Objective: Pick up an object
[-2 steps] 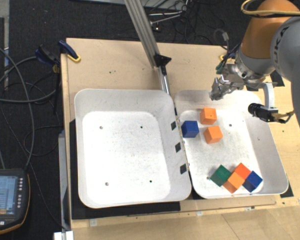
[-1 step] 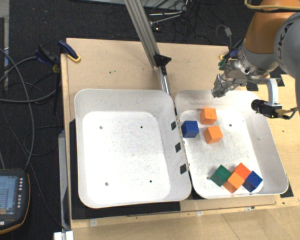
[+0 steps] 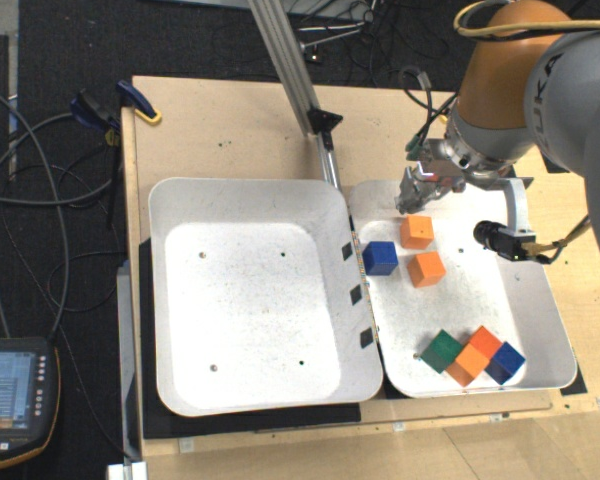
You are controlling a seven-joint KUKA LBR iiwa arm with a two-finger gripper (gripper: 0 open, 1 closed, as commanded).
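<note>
Step in hand, by my read: approach/pre-grasp. Gripper (image 3: 412, 200) sits at far end of right bin (image 3: 540, 308), just above the upper orange cube (image 3: 416, 231). Nothing lifted yet.

Jaws: dark finger ends visible below the wrist, pointing down twd the bin floor, but the slanted view + wrist clutter hide the gap. Can't tell how wide they stand. Nothing seen between them. Contact w/ the cube: can't tell; tips look just beside its far edge, maybe apart.

Candidate objs, all in right bin:
- upper orange cube, nearest the gripper
- second orange cube (image 3: 426, 268), just below it, slightly apart
- blue cube (image 3: 380, 257), near the bin's left wall, beside both orange ones
- cluster at near end: green cube (image 3: 442, 351), orange block (image 3: 474, 354), blue block (image 3: 505, 362), touching or nearly so

Left bin (image 3: 180, 268) holds no objs.

Next move, as judged: shift a bit twd the near side so tips straddle upper orange cube, descend, close, lift. Needs clearance from second orange cube + blue cube; spacing looks adequate but tight. Risk: tips land on cube top and push it instead of straddling.
</note>
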